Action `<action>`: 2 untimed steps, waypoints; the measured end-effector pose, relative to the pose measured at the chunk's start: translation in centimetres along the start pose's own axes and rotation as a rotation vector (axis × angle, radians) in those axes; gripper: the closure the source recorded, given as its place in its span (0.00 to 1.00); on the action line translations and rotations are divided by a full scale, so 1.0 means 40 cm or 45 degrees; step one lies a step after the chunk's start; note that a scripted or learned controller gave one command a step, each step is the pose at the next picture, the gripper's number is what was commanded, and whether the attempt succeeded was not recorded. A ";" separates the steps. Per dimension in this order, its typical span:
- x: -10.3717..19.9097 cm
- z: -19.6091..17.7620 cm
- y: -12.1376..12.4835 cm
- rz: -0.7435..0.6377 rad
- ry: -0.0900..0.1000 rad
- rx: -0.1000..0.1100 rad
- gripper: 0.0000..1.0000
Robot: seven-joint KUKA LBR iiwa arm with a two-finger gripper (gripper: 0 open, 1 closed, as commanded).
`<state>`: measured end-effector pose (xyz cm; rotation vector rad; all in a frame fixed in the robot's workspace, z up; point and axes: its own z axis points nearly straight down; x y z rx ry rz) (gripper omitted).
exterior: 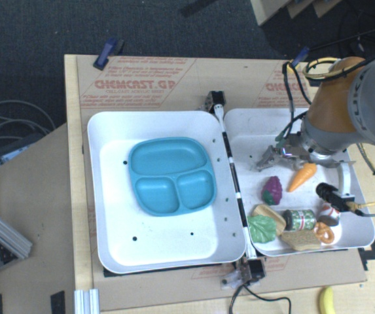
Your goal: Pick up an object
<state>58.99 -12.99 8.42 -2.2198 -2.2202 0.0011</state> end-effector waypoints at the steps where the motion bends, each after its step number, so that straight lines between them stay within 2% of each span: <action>1: 0.035 0.000 -0.111 0.001 0.000 0.000 0.00; 2: 0.092 0.000 -0.157 0.000 0.001 0.001 0.00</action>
